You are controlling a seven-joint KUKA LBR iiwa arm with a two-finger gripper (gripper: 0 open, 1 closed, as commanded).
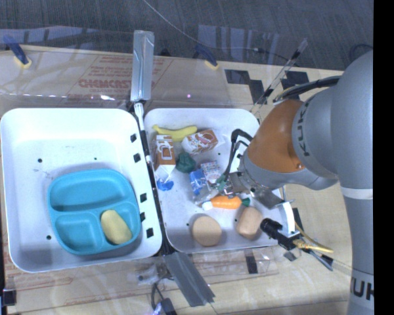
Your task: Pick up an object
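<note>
Grey arm w/ orange band reaches into the right white bin (pixel 159 223); the gripper (pixel 228 188) sits low among the clutter, can't tell its state. Just below it lies a small orange carrot-shaped toy (pixel 226 203), w/ a crumpled blue-and-clear plastic wrapper (pixel 203 178) just left. Further below: two tan rounded lumps (pixel 207 230). Left bin holds a blue plastic divided tray (pixel 85 209) carrying a yellow potato-like piece (pixel 116 226).

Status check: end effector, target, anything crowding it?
End effector low in right bin, grip unconfirmed. Carrot just beneath. Blue wrapper and potato crowd close.
</note>
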